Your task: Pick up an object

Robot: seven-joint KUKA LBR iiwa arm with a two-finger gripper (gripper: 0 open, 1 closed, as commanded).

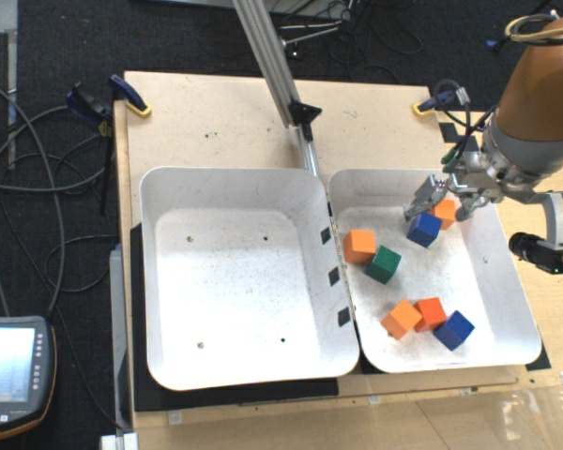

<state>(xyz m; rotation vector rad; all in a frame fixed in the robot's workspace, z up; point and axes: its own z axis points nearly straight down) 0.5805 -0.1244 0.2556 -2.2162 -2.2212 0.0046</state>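
Observation:
The right bin [507, 279] holds several small blocks. Near its far side a blue block [423, 230] touches an orange block [446, 215]. My gripper [443, 201] hangs just over this pair, open, its fingers spread to either side of the orange block; one finger [421, 201] stands above the blue block. Nothing is lifted. Further left lie an orange block [360, 245] and a green block [384, 264]. Toward the front sit an orange block [403, 318], a red block [431, 312] and a blue block [455, 330].
The left bin [169, 251] lies beside the right one, with a slanted metal rail [267, 45] running down to the seam between them. Clamps sit at the bench's back corners. A black fixture [535, 249] stands off the right bin's right rim.

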